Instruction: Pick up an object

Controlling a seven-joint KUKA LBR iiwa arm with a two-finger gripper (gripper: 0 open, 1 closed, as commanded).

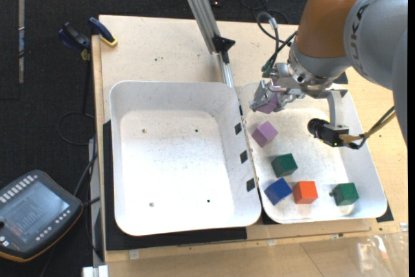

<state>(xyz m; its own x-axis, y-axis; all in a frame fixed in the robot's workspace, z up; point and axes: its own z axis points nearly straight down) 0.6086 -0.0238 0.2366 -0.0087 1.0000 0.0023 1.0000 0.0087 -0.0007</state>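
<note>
The gripper [269, 102] hangs over the right bin's [363, 168] far-left corner, can't tell its grip since something purple there blurs in, with the purple block [264, 133] just below it.

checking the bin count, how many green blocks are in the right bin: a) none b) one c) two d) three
c, two: one green block sits mid-bin below the purple block, and another green block lies near the right bin's lower right corner, right of the orange block.
</note>
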